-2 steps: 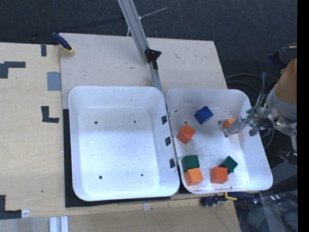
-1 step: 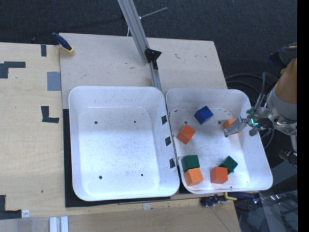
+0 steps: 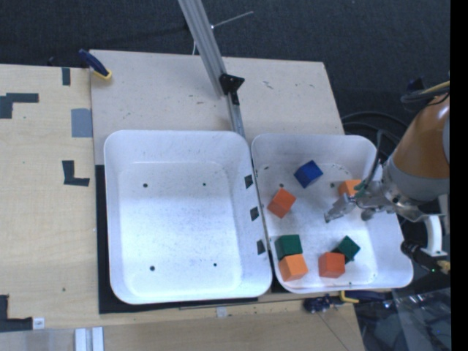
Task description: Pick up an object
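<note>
Orange block [image 3: 349,188] beside jaws [image 3: 338,211] in right bin [image 3: 365,146]; no writing legible.

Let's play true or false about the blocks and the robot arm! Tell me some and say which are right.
1. All the blocks sit in the right bin. True.
2. The blue block is nearest the bench's front edge. False: it lies toward the far side.
3. A green block touches an orange block. True.
4. The gripper hovers over the left bin. False: it is over the right bin.
5. There are two blue blocks. False: just one.
</note>
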Available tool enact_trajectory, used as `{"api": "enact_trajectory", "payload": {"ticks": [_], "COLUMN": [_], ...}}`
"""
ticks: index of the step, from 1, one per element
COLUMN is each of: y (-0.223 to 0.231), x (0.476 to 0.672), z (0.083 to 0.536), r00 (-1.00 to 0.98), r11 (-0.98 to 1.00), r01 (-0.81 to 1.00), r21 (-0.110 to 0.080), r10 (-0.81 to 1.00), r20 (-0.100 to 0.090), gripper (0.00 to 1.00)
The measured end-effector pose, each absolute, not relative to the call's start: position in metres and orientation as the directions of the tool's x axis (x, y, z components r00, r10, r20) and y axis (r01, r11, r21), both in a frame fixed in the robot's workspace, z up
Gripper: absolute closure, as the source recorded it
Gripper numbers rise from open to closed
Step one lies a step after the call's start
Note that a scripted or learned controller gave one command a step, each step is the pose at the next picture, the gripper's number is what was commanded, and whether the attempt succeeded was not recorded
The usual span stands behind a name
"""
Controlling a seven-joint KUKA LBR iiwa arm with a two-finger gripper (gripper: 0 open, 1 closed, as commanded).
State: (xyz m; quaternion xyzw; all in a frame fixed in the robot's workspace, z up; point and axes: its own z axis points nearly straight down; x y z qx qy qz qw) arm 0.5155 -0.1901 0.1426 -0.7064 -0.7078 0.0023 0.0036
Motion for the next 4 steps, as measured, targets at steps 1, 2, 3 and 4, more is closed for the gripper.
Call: {"api": "enact_trajectory", "payload": {"ticks": [1, 2, 3, 4], "y": [-0.189, -0.189, -0.188, -0.195], "x": [0.515, 0.515, 0.513, 0.512], "z": [0.090, 0.101, 0.143, 0.203], "r00": [-0.002, -0.003, -0.001, -0.001], "r11": [0.002, 0.003, 0.001, 0.001], "r01": [1.000, 1.000, 1.000, 1.000], "r21": [-0.002, -0.004, 0.002, 0.004], "r10": [1.000, 1.000, 1.000, 1.000], "r20": [-0.001, 0.001, -0.001, -0.002], "gripper": [0.00, 1.00, 1.00, 1.00]}}
